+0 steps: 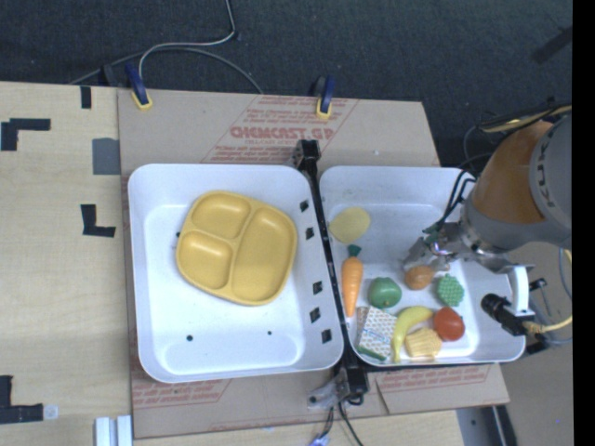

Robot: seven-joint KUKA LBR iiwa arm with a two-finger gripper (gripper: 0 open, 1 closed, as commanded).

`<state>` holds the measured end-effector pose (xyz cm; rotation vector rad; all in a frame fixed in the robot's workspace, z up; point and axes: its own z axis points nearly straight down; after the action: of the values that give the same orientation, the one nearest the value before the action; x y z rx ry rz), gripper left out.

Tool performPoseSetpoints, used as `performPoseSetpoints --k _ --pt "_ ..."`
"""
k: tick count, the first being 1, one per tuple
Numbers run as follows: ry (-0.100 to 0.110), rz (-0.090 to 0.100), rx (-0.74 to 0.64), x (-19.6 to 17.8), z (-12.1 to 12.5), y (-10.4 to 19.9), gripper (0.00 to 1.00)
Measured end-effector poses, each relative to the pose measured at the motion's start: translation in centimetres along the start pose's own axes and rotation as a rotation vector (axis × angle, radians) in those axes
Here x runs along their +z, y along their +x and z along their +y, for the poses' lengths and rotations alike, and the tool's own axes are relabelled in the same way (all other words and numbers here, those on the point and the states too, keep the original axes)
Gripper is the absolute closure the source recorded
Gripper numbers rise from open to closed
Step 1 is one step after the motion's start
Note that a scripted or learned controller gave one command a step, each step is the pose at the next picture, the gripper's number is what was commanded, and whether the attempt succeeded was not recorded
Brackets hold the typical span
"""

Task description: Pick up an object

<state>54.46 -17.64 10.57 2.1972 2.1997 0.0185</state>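
In the right bin (390, 186) lie several toy foods: a pale yellow disc (350, 223), an orange carrot (350, 284), a green round fruit (384, 293), a yellow banana (409, 322), a red tomato (449, 324), a green bumpy piece (451, 291), a patterned packet (376, 332) and a yellow block (423, 344). My gripper (429, 256) hangs low at the bin's right side, directly over a tan-brown egg-shaped piece (419, 276). Its tips sit at that piece's top edge.
The left bin (153, 249) holds a yellow divided plate (236, 246). A black clip strip (321, 249) runs between the bins. The arm's grey wrist and orange band (507, 189) overhang the right bin's right rim. Cardboard lies under both bins.
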Motion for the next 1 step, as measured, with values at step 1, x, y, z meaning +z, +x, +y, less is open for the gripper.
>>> performPoseSetpoints --k 1 --pt "0.033 0.017 -0.002 -0.58 0.44 7.82 1.00"
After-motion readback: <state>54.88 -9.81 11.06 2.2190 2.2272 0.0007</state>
